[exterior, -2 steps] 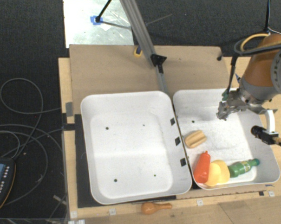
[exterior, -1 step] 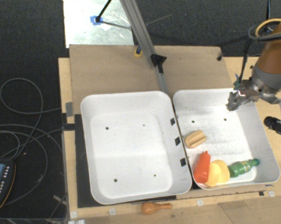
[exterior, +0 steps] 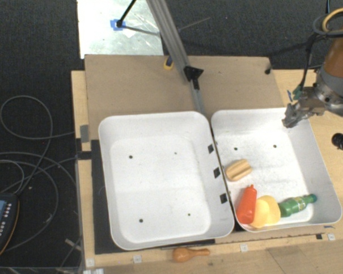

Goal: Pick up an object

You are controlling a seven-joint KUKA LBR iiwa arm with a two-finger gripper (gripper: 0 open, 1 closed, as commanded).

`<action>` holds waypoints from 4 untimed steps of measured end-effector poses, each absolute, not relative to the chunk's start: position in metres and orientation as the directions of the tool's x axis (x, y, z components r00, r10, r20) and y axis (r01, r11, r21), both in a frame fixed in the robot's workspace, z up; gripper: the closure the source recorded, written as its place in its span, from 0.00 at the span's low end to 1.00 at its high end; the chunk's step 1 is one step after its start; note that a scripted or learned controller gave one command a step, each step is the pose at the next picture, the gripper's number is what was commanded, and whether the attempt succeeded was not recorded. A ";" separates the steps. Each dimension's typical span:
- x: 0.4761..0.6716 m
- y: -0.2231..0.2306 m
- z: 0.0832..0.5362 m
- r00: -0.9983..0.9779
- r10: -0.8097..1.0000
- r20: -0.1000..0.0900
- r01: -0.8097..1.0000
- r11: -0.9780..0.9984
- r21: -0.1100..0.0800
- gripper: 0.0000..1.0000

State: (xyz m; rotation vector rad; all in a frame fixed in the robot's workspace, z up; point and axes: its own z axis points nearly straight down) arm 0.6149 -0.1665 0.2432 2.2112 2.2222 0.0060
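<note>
bread roll (exterior: pixel 238 170) lies loose mid right bin (exterior: pixel 256 130); red bottle (exterior: pixel 247 204), yellow piece (exterior: pixel 266 210), green bottle (exterior: pixel 296 204) bunch at bin's near wall; gripper (exterior: pixel 291 118) above far-right rim, grip state unclear; risk: clustered items slip or jam against the wall

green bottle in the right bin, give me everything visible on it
The green bottle is small, looks like glossy plastic, with a dark green body, a lighter band round the middle and a narrower neck pointing toward the right bin's right wall. It lies on its side near the bin's front right corner. Its base end touches or overlaps the yellow object; which, I cannot tell. The gripper is far from it, near the bin's back right corner.
</note>
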 end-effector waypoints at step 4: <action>0.645 -0.007 0.269 -0.010 1.000 0.001 1.000 0.010 0.002 1.00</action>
